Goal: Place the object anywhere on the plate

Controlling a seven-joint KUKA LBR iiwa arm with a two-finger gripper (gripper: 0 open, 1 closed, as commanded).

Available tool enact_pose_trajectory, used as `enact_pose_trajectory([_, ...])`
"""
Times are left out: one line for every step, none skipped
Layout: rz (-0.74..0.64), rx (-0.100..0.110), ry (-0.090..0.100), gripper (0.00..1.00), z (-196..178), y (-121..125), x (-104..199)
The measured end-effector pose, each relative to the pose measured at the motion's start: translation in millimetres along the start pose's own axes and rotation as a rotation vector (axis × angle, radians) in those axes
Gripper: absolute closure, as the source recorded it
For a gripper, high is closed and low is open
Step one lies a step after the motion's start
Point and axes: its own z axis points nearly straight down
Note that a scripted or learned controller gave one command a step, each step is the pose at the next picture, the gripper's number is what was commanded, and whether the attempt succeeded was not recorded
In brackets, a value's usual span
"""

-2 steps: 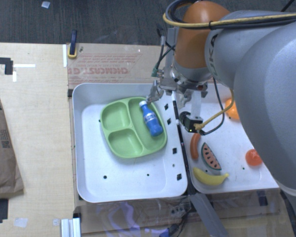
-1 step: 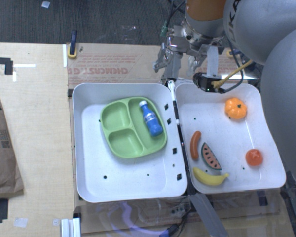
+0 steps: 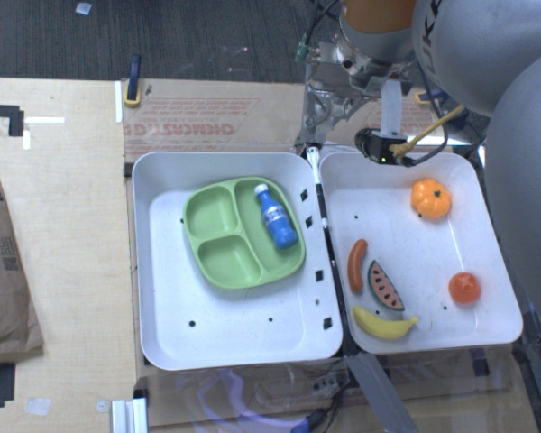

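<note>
A green three-compartment plate (image 3: 225,237) rests in the left white bin (image 3: 162,314). A small blue bottle (image 3: 276,217) with a white cap lies in the plate's long right-hand compartment, cap toward the back. My gripper (image 3: 323,120) hangs over the back rim where the two bins meet, up and to the right of the bottle and apart from it. Nothing shows between its tips.
The right bin (image 3: 487,327) holds an orange mini pumpkin (image 3: 431,198), a red tomato (image 3: 464,287), a sausage (image 3: 357,265), a watermelon slice (image 3: 385,287) and a banana (image 3: 384,324). Cables and a black fitting (image 3: 379,144) hang near the wrist. A cardboard sheet (image 3: 207,120) lies behind the left bin.
</note>
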Motion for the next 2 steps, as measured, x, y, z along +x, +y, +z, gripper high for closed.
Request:
enact_pose_trajectory([-0.238,-0.001,0.004,1.00,84,-1,7])
enact_pose_trajectory([-0.405,-0.002,0.004,1.00,132,-6,37])
